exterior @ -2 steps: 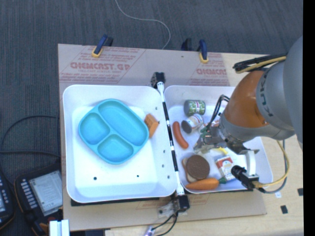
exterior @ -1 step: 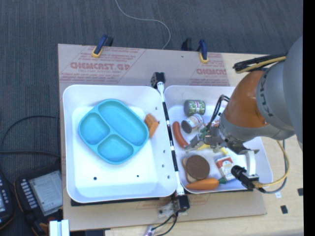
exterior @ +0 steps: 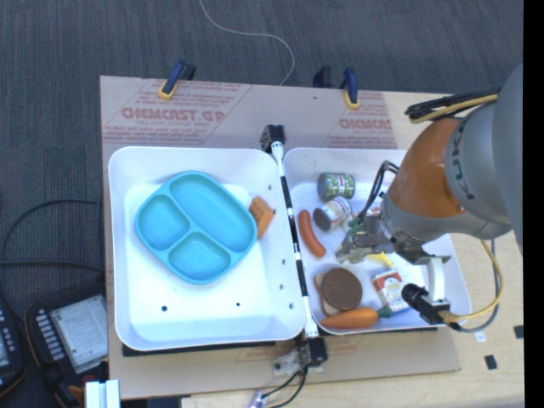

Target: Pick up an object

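With my gripper (exterior: pixel 355 243), grip state unreadable, just right of the sausage (exterior: pixel 312 233), I'd descend squarely onto one item.

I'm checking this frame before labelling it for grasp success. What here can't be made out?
- Pincer: the arm's wrist covers it from above in the camera view, so open or shut is unclear, as is any hold.
- Bin floor under the arm in the right bin: hidden by the grey and orange body.
- Green can: label too small to read.
- Red-and-white packet: print too small, partly behind the arm's hardware.
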Controlling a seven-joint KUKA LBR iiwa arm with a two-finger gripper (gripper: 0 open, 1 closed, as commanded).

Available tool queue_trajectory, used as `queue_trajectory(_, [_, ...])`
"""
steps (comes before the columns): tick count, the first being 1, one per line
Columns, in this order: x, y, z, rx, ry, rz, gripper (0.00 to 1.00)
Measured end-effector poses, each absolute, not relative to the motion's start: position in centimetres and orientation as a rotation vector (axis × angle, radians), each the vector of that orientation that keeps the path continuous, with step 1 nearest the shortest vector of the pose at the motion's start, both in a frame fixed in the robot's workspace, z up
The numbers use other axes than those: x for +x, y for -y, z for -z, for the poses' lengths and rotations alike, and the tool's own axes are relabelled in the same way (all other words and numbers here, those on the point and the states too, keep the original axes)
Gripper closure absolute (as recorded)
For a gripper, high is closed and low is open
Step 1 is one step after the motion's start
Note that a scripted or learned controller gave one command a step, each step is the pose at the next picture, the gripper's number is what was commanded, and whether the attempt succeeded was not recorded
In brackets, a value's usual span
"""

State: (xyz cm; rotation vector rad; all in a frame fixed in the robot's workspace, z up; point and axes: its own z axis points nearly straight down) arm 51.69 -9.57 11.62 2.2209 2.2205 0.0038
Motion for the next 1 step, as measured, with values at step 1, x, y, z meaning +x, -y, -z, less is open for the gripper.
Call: queue_trajectory(1, [51.69, 9.56, -11.61, 2.221, -2.22, -0.004, 0.0])
